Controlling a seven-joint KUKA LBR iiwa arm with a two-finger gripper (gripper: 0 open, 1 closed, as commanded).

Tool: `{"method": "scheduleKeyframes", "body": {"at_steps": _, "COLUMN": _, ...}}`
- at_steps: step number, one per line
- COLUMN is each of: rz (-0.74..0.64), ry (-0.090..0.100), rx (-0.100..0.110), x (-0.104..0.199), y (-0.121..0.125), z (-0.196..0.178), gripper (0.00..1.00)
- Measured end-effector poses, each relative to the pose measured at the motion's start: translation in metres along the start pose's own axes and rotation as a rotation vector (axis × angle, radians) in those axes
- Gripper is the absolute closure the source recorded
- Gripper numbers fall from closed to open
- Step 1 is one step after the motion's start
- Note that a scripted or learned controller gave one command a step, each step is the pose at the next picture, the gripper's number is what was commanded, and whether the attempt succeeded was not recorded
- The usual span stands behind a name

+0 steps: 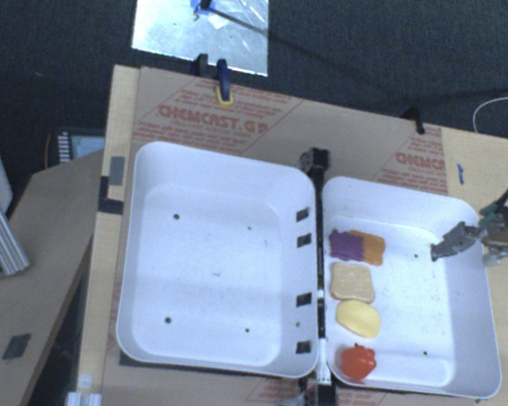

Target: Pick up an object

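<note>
From my seat I see the tool [448, 243] hanging over the right rim of the right bin [456, 369], reaching in from the right side of the camera view; only one dark finger stands out clearly against the white, so I cannot tell how far it is spread, and nothing is visibly held in it. The candidates all lie in a column along the left wall of that bin, well apart from the tool: a purple piece [345, 245] touching an orange piece [372, 250] at the far end, then a tan bread-slice shape [353, 281], a yellow lump [358, 318], and a red tomato-like piece [358, 361] nearest the front wall. They look to me like small toy foods, so I would expect them to be light, fairly stiff and smooth-skinned, not fragile but apt to slide or skitter if nudged. The bread slice lies flat and low, which I judge hard to get fingers around; the red piece sits close to the corner, where a finger may foul the wall. I would go for the yellow lump, rounded and free on both sides, pinching across its narrower width from above. The left bin [217, 258] on the desk [489, 152] holds none of these pieces.
</note>
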State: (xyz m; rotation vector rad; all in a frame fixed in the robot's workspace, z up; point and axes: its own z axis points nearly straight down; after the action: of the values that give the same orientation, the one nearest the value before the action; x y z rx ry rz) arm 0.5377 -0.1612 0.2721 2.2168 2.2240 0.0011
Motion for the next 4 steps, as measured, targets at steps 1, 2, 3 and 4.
{"method": "scheduleKeyframes", "body": {"at_steps": 1, "rz": -0.003, "ry": -0.001, "rx": -0.004, "x": 0.000, "y": 0.001, "z": -0.011, "gripper": 1.00}}
{"method": "scheduleKeyframes", "body": {"at_steps": 2, "rz": -0.001, "ry": -0.005, "rx": -0.016, "x": -0.004, "y": -0.042, "z": -0.140, "gripper": 1.00}}
{"method": "scheduleKeyframes", "body": {"at_steps": 3, "rz": -0.002, "ry": -0.005, "rx": -0.018, "x": -0.002, "y": -0.051, "z": -0.272, "gripper": 1.00}}
{"method": "scheduleKeyframes", "body": {"at_steps": 4, "rz": -0.007, "ry": 0.003, "rx": 0.005, "x": 0.065, "y": -0.050, "z": -0.191, "gripper": 1.00}}
